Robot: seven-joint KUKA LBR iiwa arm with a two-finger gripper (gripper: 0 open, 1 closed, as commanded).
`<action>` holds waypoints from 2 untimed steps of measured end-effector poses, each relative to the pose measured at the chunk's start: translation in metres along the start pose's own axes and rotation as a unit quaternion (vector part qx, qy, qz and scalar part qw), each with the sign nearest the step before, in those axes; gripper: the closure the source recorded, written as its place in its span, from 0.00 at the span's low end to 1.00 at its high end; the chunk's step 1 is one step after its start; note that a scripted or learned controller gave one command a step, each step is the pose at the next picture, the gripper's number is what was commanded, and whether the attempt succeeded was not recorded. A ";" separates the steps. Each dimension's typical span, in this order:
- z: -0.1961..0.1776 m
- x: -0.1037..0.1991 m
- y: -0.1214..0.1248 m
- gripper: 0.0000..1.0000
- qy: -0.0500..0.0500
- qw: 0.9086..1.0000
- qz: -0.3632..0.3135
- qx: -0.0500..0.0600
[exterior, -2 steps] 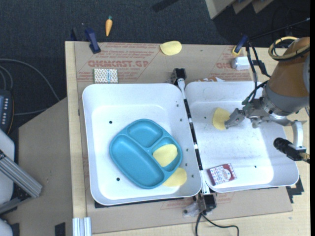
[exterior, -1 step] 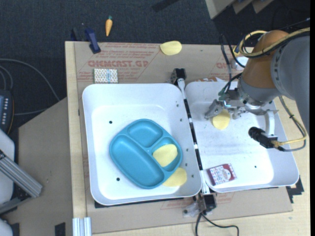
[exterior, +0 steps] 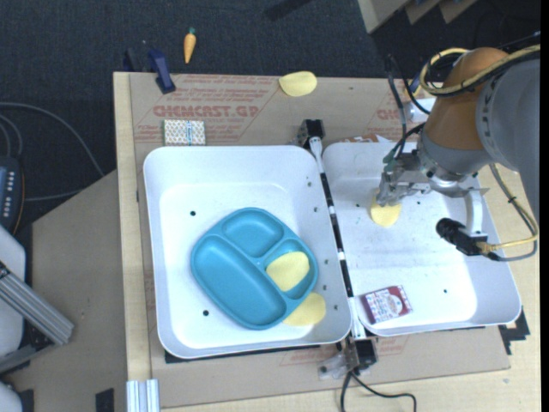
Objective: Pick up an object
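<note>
A small yellow piece, soft-edged and rounded, lies on the smooth floor of the right bin, near its upper left. The gripper stands right over it, touching its top; whether it is clenched cannot be told. A dark red packet (flat, glossy) sits well apart by the near rim, with bare floor between. In the left bin a blue divided plate holds a yellow lump.

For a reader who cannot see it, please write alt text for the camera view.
The gripper is low in the right bin, just above a yellow piece, with a small red packet nearer the front. The left bin holds a blue divided tray with yellow pieces.
</note>
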State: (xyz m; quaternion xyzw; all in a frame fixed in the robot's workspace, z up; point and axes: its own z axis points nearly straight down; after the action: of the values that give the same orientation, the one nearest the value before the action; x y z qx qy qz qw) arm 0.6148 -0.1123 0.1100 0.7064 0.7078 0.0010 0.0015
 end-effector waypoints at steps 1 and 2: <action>0.000 0.000 0.000 0.00 0.000 1.000 0.000 0.000; 0.026 0.005 0.010 0.00 0.000 1.000 0.001 0.001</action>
State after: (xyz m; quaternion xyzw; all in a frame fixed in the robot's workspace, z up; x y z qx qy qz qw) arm 0.6253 -0.1070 0.0844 0.7068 0.7074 0.0002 0.0006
